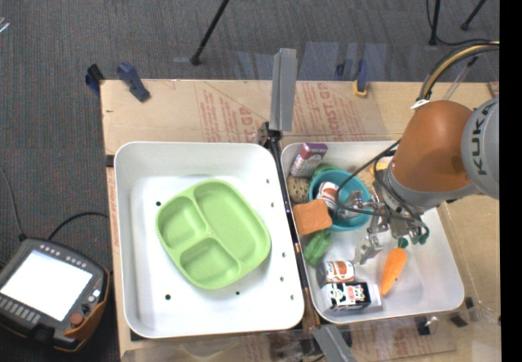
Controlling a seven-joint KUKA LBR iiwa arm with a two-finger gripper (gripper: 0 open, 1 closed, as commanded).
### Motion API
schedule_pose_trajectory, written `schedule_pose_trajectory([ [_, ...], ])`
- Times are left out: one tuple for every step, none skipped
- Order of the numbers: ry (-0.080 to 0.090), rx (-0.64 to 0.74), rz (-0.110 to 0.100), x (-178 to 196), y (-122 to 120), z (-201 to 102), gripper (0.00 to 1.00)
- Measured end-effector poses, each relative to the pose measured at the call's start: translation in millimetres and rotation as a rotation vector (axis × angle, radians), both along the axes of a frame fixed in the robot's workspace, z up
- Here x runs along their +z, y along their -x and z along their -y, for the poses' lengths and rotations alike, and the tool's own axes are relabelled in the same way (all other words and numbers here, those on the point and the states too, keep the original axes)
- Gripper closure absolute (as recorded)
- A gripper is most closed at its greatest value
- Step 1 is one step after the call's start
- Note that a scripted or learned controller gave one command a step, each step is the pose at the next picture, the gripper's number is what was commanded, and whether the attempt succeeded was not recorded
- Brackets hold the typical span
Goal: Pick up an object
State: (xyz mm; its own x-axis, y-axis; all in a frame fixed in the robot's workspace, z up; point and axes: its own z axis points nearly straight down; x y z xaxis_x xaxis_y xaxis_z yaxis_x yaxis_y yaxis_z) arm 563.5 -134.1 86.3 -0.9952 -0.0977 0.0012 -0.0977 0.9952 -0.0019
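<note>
Claw (369, 252) spread (nothing between fingers), carrot (393, 269) just right, right bin (451, 271).

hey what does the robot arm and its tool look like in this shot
The arm is grey with a rounded orange band and dark lettering on the grey shell. Dark and pale cables loop up behind it. The tool is a small bare-metal piece with thin silvery fingers and green bits.

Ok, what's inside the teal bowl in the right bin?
A small red-and-white can lies in the teal bowl, near its left rim. The arm's wrist covers the bowl's right side, so anything there is hidden.
</note>
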Motion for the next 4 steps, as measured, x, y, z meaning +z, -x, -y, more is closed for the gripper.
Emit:
schedule_pose_trajectory([
  [-0.002,0.127,-0.034,0.8,-56.7,-24.9,0.0],
  [0.009,0.111,-0.057,0.3,-65.4,-31.7,0.0],
  [0.006,0.001,-0.064,-0.1,-65.4,-34.5,0.0],
  [0.005,-0.045,-0.067,-0.2,-65.1,-35.1,0.0],
])
